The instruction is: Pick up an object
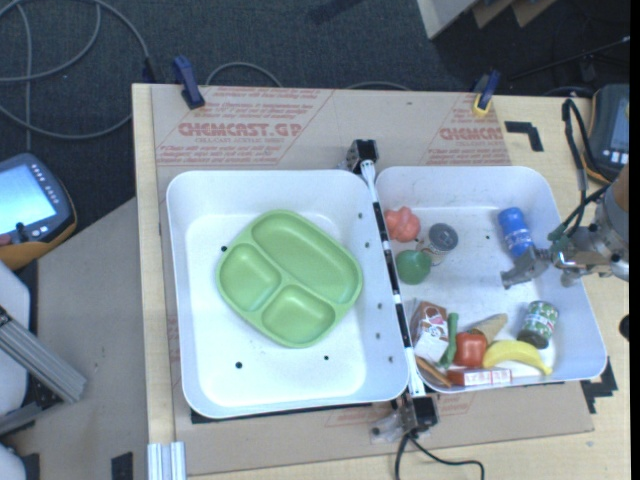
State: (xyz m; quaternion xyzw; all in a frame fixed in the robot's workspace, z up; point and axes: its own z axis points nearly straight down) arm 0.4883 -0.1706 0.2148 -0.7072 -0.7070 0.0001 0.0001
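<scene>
Blue bottle (515,231) just beside hand (528,268)

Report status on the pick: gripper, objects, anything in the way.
Gripper low in right bin, nothing seen held. Blue bottle just above it, green can just below. Banana and other items crowd the front corner.

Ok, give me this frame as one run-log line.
gripper: over right bin, nothing visibly held | nearest: blue bottle | green tray: left bin | pick: not yet done

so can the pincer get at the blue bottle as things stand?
Probably yes. The pincer sits just below the blue bottle in the right bin, with nothing lying between or over it.
</scene>
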